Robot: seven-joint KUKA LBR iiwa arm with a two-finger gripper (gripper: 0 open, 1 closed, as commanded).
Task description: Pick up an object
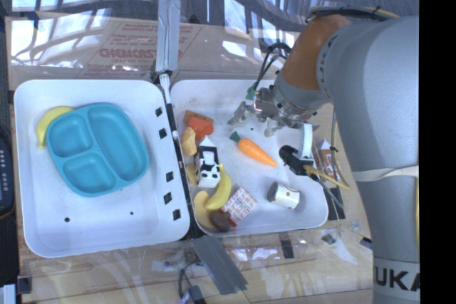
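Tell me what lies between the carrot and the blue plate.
In the camera view, between carrot and blue plate stands the black-and-white cow carton, then the bins' walls.

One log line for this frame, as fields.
arm: over right bin | gripper: above carrot, nothing seen held | left bin: blue tray, banana

Blue plate (100,147), orange carrot (256,152)

The claw (251,119) hangs just above the carrot (256,152) in the right bin (214,90).
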